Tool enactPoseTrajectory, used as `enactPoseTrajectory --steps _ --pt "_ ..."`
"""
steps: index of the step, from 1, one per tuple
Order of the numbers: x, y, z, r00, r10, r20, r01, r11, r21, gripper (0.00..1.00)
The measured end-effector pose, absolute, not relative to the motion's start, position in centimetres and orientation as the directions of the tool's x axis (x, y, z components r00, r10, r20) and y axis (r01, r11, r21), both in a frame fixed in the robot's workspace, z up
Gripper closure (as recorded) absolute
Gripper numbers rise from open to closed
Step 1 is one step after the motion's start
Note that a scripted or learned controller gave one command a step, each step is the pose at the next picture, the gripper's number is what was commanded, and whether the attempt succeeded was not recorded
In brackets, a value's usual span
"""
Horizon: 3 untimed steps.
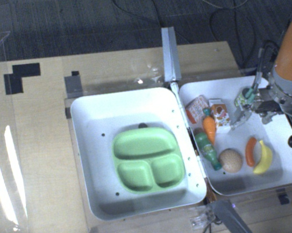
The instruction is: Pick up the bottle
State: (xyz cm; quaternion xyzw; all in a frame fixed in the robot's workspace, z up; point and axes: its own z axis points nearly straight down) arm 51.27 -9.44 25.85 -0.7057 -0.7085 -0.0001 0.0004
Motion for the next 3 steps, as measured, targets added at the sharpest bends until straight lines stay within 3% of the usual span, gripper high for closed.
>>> enactPoseTrajectory --steps 1,2,3 --pt "48.8 -2.4 18.2 -0.208 0.978 0.001 0.978 0.208 0.000 0.00" --pt "48.8 5.6 18.3 -0.288 0.958 0.000 0.958 0.288 0.002 0.00" --pt "48.8 5.2 18.2 -0.844 0.537 0.001 0.537 0.844 0.001 0.00"
